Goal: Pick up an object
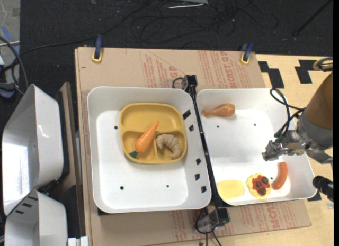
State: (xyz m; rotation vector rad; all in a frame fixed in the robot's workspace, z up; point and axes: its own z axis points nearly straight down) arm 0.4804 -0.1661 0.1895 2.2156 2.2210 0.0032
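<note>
I'm in the approach: my gripper (271,152) hangs low over the right white bin (241,134), beside the orange-red plastic sausage (280,175) at its front right corner. Next: centre over it and descend.

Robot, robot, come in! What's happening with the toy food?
Hand low in right bin, holding nothing. Sausage just below it. Pizza close beside.

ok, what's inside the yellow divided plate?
The yellow plate in the left bin holds a carrot and a pale shrimp. The plate floor beneath them is covered.
</note>
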